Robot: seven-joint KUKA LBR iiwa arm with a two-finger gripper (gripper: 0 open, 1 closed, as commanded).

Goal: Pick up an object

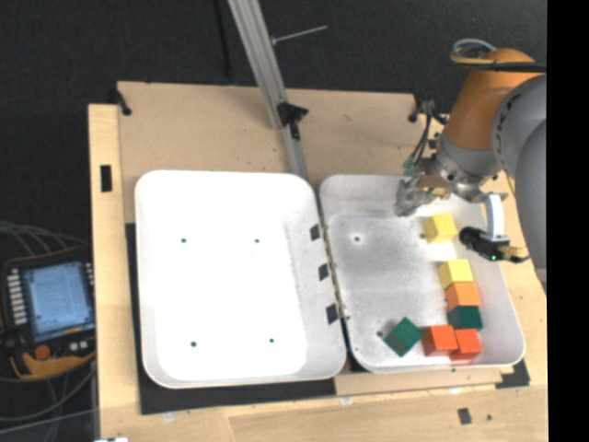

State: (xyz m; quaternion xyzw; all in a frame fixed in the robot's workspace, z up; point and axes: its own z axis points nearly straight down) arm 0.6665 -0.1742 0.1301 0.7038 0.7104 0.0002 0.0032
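The right bin (368, 265) holds several small blocks. A yellow block (439, 227) lies near its far right side. Below it a second yellow block (456, 273), an orange block (463, 294) and a dark green block (466, 317) run in a line. Red-orange blocks (452, 341) sit in the near right corner beside a tilted green block (401, 336). My gripper (410, 196) hangs over the bin's far right part, just up and left of the first yellow block. I see nothing between its fingers.
The left bin (225, 274) lies beside the right one. A slanted metal pole (262, 63) rises from the back of the bench. A teach pendant (51, 307) rests off the bench at the left. Cables hang by the wrist (492, 238).
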